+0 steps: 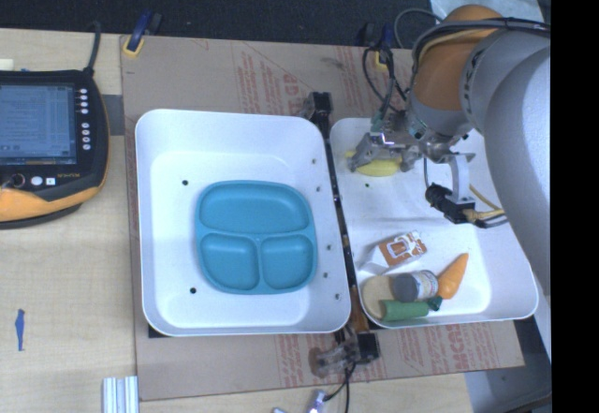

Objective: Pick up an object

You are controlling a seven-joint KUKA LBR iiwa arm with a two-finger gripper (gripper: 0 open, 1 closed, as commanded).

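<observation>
Reaching in from the right, the grey arm bends over the far end of the right bin, its orange band turned toward the camera and the wrist pointed down and to the left. The gripper sits low at the bin's far left corner, right over a yellow object that lies flat on the white floor there. The gripper touches or nearly touches the object's upper edge; whether it is parted or closed cannot be told from this angle, and no grasp can be confirmed.

Well apart from the gripper, at the near end of the same bin, lie an orange-and-white packet, a carrot tilted on end, a dark-topped can and a green piece, the last three crowded together against the near wall. The left bin holds a blue divided plate at its centre. Both bins rest on a cardboard sheet, and a control pendant lies on the bench at far left
</observation>
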